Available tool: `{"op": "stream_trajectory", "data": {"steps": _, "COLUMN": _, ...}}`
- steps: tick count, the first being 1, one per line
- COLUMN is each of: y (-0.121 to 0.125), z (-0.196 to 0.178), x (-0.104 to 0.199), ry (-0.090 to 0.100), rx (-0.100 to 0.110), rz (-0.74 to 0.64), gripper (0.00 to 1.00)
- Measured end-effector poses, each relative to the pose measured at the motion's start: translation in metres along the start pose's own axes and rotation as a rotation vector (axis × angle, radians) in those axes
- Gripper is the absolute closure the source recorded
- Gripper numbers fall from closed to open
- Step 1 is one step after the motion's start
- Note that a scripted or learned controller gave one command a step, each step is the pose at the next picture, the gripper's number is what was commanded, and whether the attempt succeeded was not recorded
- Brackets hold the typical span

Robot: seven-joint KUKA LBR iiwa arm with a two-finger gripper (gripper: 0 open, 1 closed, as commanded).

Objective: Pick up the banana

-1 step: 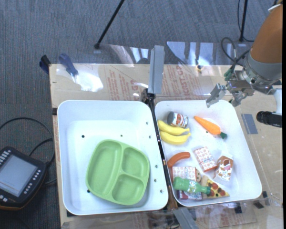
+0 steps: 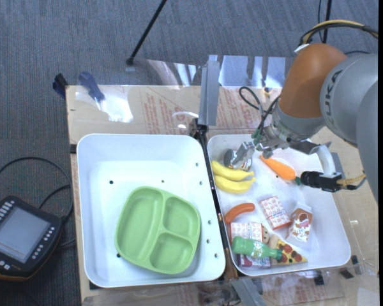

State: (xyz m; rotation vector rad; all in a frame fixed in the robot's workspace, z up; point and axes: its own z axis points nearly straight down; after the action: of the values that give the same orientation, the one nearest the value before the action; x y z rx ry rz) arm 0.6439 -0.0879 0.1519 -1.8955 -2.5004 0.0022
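Down front you've got the left bin [image 2: 89, 171], holding just a green divided plate [image 2: 158, 229]. Next, the right bin [image 2: 342, 234] holds the clutter: banana [image 2: 231, 176] at its upper left, carrot [image 2: 279, 167], sausage [image 2: 238, 211], green bottle [image 2: 256, 248], snack boxes [image 2: 274, 212]. The gripper [image 2: 240, 157] hovers right above the banana, jaws look spread, nothing between them. So your pick isn't done yet; the banana lies on the bin floor.

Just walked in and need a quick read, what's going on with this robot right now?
The arm's pincer hangs low in the right bin, right at the top of the banana, which lies on the bin floor, not lifted. A carrot, sausage and snack packs lie nearby. The left bin holds a green divided plate.
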Motion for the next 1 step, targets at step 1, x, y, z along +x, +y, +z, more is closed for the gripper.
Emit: {"op": "stream_trajectory", "data": {"steps": 1, "y": -0.0640, "z": 0.0662, "x": 0.0109, "ry": 0.001, "rx": 0.001, "rz": -0.056, "gripper": 0.00}}
